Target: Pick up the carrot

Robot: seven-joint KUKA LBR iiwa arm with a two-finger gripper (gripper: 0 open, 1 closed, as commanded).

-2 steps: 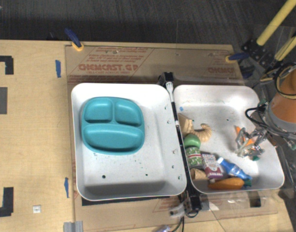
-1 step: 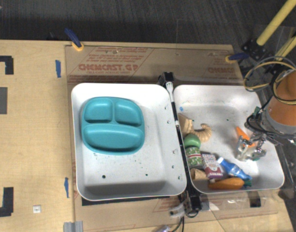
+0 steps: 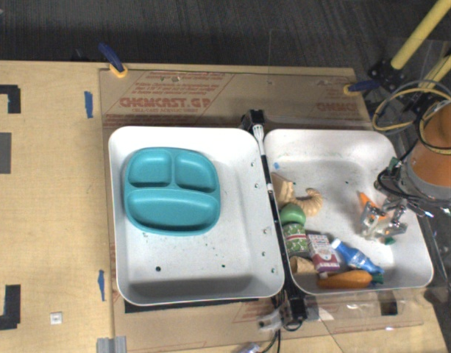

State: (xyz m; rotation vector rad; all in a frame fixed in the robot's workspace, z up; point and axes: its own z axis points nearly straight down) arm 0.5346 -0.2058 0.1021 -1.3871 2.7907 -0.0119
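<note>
Because the carrot [image 3: 346, 279] lies flat against the near wall of the right bin [image 3: 335, 147], at about 6 o'clock on its floor and touching a blue wrapper [image 3: 357, 259], a grasp probably has to come from above. At 3 o'clock the hand [image 3: 380, 221] hangs low over bare floor, well apart from the carrot, holding nothing visible; how far it is open cannot be told. A teal divided plate [image 3: 172, 190] occupies the left bin [image 3: 188, 282].
</note>
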